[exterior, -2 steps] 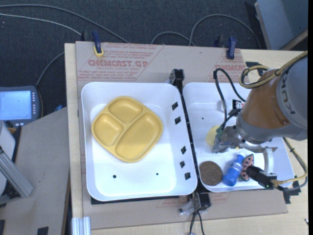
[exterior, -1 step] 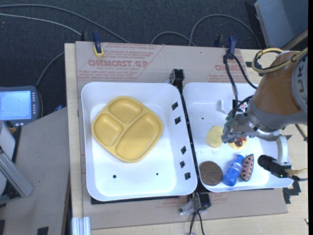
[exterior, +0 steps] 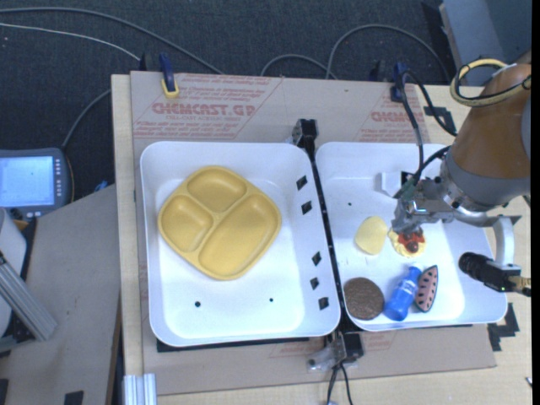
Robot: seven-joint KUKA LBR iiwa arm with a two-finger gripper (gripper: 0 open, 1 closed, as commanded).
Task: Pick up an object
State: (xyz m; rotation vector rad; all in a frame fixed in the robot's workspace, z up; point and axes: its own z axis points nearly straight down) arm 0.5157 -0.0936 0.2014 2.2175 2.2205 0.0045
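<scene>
Dark carpet with loose cables surrounds a cardboard-topped table (exterior: 211, 99) printed with red lettering and fixed by blue clamps at its far edge. A small screen (exterior: 29, 178) stands at the left. Two shallow white bins sit side by side, touching along a black clip-lined seam.

Left bin (exterior: 169, 310): a yellow three-compartment plate (exterior: 219, 222), lying flat, slightly toward the far left of the bin floor.

Right bin (exterior: 363, 163): five small items gathered in the near half. A pale yellow lump (exterior: 370, 235) lies near the centre. Just to its right is a small yellow-and-red toy (exterior: 408, 243). Nearer the front rim are a brown disc (exterior: 364, 298), a blue bottle (exterior: 402, 294) tilted beside it, and a pink speckled slice (exterior: 429, 288) just right of the bottle.

The arm (exterior: 494, 142), orange-brown at the wrist, reaches in from the right over the right bin. The claw (exterior: 408, 223) points down directly over the yellow-and-red toy, its tips at or just above that toy; contact cannot be confirmed. Whether the claw is spread or pressed together cannot be told from this angle, and nothing is seen lifted.
</scene>
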